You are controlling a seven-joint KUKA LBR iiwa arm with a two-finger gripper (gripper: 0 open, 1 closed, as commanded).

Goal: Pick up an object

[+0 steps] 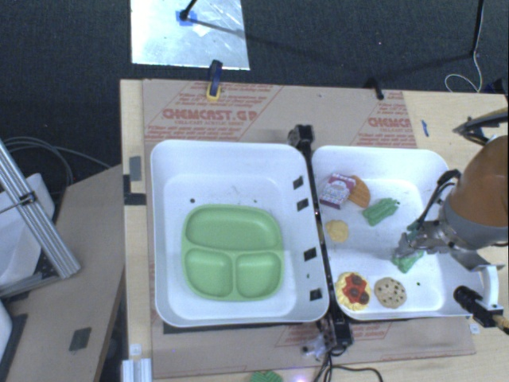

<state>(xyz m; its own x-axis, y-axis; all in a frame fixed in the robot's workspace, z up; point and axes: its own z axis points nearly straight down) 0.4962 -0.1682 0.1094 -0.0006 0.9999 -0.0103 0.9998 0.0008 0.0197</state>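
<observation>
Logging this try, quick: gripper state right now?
Gripper: low in the right white bin, at a small green toy piece; open or shut cannot be told.

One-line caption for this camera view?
Gripper low in right bin over a green item; green divided plate in left bin.

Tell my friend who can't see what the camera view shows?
A robot arm's gripper is low in the right bin, at a small green thing. Near it lie toy foods: a pizza and a cookie. The left bin has a green plate.
</observation>
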